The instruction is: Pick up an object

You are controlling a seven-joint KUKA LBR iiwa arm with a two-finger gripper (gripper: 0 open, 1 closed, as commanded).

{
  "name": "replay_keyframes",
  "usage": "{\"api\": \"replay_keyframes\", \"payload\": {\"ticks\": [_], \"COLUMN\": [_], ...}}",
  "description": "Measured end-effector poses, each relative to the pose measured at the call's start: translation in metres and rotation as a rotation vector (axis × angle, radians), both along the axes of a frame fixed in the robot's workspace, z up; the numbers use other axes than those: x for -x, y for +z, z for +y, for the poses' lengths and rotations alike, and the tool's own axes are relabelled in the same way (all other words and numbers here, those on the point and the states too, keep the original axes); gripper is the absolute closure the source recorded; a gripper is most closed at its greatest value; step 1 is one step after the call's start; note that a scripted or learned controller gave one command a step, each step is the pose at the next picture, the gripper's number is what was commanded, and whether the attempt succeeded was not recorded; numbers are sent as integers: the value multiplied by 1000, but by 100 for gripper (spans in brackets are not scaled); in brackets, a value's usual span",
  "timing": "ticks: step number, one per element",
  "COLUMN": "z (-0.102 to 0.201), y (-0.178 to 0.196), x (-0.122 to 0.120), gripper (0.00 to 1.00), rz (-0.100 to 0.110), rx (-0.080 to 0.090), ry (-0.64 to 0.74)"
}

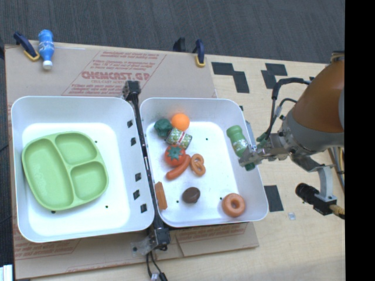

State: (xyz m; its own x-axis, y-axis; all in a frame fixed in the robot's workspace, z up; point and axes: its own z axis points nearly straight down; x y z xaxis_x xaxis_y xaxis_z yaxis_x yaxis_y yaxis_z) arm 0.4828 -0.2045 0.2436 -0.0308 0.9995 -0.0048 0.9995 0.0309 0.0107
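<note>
While the jaws [248,158] grip it, the green bottle [237,138] hangs over the right bin's rim [251,151].

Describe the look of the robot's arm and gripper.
The arm is bulky and rounded, orange on top and grey below. Thin black cables loop along its left side. The gripper is a small grey metal piece with dark fittings at its end.

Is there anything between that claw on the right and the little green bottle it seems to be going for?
Nothing visible does. The gripper sits at the right bin's right wall, right beside the green bottle lying against that wall. The other toys, like the orange ball and the doughnut, lie away from the bottle.
</note>
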Motion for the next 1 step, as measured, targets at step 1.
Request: {"api": "replay_keyframes", "payload": {"ticks": [1], "z": [0], "y": [10], "x": [-1], "gripper": [100], "rz": [-3], "rx": [2], "ry": [7]}}
